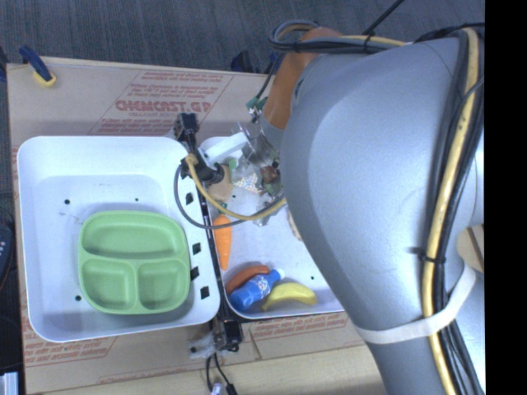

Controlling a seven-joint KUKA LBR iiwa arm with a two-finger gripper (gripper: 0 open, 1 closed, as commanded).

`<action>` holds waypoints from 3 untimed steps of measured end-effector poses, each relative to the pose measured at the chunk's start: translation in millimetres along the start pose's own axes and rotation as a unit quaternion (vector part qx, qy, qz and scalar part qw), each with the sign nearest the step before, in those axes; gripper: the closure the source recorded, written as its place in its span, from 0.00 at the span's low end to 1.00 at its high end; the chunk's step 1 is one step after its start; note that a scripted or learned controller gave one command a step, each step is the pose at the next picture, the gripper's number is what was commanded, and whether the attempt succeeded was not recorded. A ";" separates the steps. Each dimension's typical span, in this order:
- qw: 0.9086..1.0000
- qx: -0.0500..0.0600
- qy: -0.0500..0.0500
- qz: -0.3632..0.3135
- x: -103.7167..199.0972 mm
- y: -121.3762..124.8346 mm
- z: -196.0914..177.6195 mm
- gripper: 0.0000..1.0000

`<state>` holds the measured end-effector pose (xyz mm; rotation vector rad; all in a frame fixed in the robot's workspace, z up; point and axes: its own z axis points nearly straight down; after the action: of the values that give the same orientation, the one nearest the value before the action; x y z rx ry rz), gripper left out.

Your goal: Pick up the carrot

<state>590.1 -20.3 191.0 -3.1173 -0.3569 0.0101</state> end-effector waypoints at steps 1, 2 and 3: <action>1.000 -0.001 0.000 0.010 -5.1 -29.8 0.1 0.00; 0.996 -0.001 0.001 -0.092 63.2 -24.0 -78.1 0.00; 0.992 -0.001 0.002 -0.129 35.8 40.9 -156.6 0.00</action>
<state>635.2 -52.5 347.2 -3.0468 -0.7561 0.0039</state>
